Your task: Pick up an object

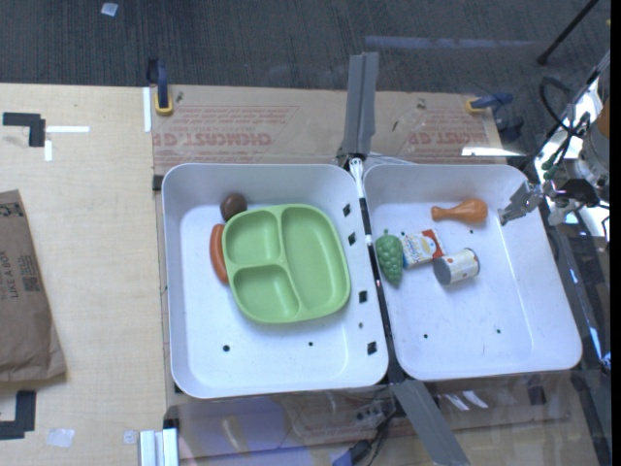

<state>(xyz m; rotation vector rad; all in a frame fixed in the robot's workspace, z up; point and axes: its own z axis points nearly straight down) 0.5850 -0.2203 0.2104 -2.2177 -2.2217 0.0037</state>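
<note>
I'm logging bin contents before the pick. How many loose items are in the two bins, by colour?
Green: 2, divided plate and bumpy green item
Orange: 2, drumstick-shaped item and sausage-shaped item
Brown: 1, round item
Silver: 1, can
White: 1, packet
Total: 7

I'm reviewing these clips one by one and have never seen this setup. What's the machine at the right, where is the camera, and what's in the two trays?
One fixed camera looks down at a slant on a bench with two shallow white bins. The left bin holds a green divided plate, with an orange sausage-like piece and a brown ball beside it. The right bin holds an orange toy drumstick, a green bumpy toy, a small packet and a small can. The robot arm's gripper sits at that bin's right rim, with nothing visibly held.
</note>
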